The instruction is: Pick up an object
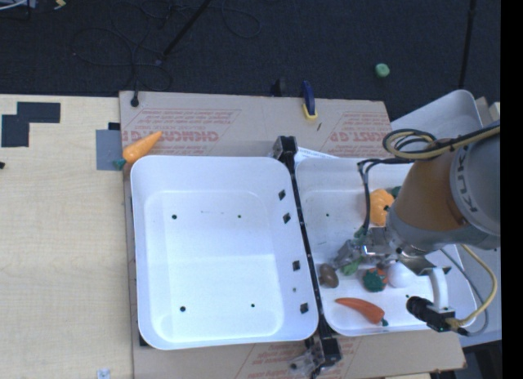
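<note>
1. The arm (445, 198) reaches in from the right and hangs low over the right bin (327, 198), its wrist bent down toward the small pile of things there. That fits a pick attempt from this bin, since the left bin (212, 255) holds nothing to grasp.
2. The end effector (366, 248) sits among the clutter near the middle of the right bin. I cannot tell whether it is released, clenched or grasping anything; the wrist and the pile hide that.
3. The candidates to pick lie close together: a brown pebble-like lump (328, 275), a green toy (374, 281) and some grey-green bits just beside the end effector, with a yellow-orange piece (381, 206) partly behind the arm.
4. A red pepper (361, 309) lies apart from the pile, near the front rim of the right bin, flat and slanted. It looks the easiest to take cleanly, as it has open floor around it.
5. An orange carrot (140, 146) rests outside both bins, on the cardboard at the left bin's far corner.
6. Room for moving: the divider where the two bins meet is near the brown lump on its left, and the front rim crowds the pepper. A straight lift seems safest; the table (57, 238) to the left is open.
</note>
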Available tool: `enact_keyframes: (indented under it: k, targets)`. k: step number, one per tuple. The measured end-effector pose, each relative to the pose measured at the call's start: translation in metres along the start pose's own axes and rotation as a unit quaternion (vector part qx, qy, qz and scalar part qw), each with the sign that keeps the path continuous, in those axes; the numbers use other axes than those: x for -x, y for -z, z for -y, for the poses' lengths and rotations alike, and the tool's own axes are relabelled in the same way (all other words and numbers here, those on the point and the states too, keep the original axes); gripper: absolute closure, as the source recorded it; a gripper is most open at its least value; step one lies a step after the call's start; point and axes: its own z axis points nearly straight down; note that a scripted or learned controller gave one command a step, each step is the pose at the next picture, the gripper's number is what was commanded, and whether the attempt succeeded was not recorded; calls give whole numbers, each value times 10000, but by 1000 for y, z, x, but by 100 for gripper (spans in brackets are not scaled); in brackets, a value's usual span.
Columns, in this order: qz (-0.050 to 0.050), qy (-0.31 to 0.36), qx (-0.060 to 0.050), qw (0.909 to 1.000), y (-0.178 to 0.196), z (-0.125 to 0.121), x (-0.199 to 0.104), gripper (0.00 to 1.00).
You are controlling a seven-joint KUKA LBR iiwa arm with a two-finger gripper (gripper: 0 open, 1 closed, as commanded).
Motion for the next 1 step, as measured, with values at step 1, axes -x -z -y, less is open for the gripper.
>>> enact_keyframes:
  k: [1]
  targets:
    - [24,1,49,10000,2,-59,49,0]
